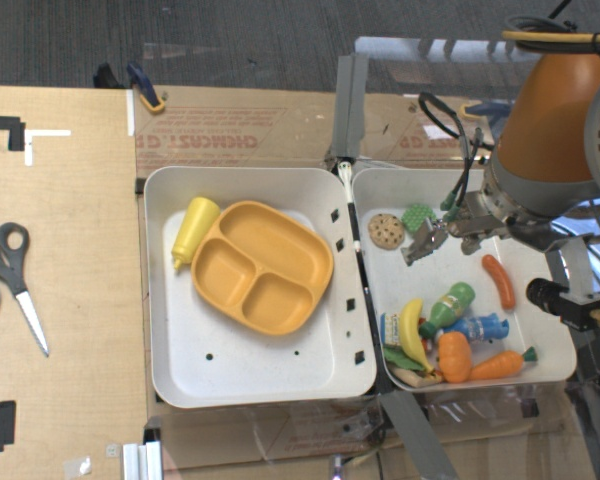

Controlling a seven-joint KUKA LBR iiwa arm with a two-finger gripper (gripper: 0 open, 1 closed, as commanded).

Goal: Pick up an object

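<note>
Toys crowd the right bin's [565, 363] near end: carrot [497, 366], orange fruit [454, 357], banana [411, 332], green bottle [450, 305]. Sausage [498, 280] further back, right. Gripper [426, 240] hangs above the bin's middle, fingers apart, gripping nothing. Cookie [385, 230] at far left. Left bin [250, 383]: orange tray [262, 265], yellow bottle [194, 230].

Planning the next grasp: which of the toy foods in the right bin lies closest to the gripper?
The green block, just left of the gripper near the bin's top edge. The cookie sits farther left; the sausage, banana and carrot lie lower.
</note>
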